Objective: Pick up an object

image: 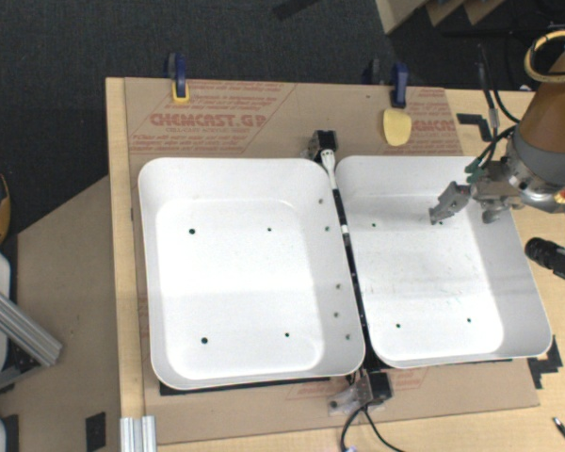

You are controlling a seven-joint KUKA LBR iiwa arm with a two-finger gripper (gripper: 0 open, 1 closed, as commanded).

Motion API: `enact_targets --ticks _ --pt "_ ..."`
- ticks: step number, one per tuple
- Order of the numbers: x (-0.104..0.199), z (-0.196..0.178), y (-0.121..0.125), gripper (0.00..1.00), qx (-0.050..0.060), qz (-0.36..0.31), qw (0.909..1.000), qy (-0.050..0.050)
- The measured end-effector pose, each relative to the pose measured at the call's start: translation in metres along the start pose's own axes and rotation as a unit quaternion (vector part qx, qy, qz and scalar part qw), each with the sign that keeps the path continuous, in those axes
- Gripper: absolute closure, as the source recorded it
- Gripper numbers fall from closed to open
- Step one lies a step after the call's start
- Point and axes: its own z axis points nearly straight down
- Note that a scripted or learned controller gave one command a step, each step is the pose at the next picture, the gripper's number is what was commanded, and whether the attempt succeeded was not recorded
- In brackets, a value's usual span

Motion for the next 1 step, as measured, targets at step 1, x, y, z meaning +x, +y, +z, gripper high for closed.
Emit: enact_targets --ticks 1 --pt "0.0000 -0.0107 0.0007 1.00 -0.001 0.000 1.0000 -0.001"
